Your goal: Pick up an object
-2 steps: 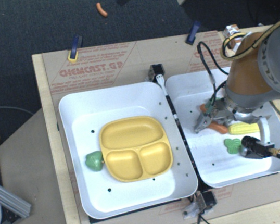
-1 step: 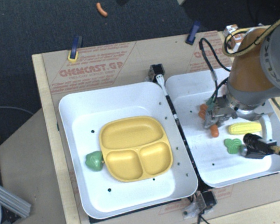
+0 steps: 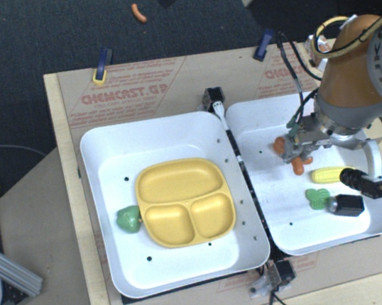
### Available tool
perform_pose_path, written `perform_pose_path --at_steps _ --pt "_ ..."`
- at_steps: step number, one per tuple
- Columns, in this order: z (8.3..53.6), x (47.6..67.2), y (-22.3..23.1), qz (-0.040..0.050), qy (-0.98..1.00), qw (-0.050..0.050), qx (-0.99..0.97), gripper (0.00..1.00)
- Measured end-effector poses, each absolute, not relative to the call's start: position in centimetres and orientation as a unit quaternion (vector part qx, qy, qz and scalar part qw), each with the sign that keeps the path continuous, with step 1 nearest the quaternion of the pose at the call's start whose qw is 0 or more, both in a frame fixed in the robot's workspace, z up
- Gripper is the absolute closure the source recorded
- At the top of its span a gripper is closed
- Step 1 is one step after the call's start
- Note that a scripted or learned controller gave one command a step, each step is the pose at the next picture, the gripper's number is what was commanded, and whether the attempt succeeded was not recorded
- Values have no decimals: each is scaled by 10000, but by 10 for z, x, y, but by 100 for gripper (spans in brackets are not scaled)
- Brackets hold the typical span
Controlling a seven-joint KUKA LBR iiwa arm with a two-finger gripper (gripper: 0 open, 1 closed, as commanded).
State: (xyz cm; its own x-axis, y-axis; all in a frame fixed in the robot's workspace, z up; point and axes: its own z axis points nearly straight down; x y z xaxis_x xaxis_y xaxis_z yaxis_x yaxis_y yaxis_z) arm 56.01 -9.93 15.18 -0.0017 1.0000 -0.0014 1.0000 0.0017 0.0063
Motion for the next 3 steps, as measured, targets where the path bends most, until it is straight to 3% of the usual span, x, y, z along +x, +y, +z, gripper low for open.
perform_pose_path --at_steps 2,3 --pt "227 564 -106 15 7075 26 7067 100" --pt "221 565 -48 3 7092 -14 7050 100"
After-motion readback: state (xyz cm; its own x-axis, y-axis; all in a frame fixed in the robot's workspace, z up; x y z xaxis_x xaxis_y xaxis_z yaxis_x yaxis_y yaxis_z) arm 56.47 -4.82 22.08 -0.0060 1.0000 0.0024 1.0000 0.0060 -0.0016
